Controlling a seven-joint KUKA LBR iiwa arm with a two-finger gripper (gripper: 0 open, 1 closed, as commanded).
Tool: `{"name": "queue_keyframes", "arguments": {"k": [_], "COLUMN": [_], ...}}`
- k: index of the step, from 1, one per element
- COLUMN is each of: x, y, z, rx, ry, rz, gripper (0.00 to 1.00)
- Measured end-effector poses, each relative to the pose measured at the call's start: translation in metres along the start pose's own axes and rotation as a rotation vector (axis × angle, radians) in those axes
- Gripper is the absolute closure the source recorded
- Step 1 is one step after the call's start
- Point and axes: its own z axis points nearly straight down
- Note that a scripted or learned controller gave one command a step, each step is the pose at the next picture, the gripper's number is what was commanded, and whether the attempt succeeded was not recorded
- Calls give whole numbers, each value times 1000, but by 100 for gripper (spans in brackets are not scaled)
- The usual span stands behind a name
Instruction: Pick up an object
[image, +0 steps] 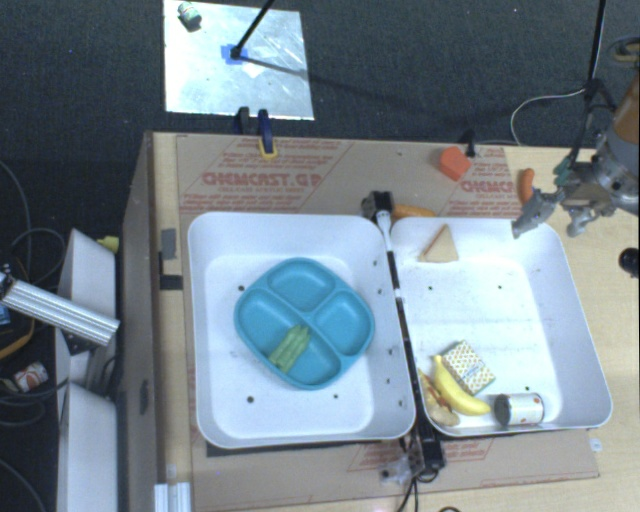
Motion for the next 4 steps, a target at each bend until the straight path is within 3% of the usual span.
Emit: {"name": "queue_keyframes", "arguments": {"k": [1,2,3,4], "x": [16,64,89,88], "y": [45,44,52,54], "z": [71,97,194,182], "rx": [2,0,4,-2], "ry": [1,1,2,1], "rz": [-2,-3,-2,-3], "gripper": [0,0,0,100]}}
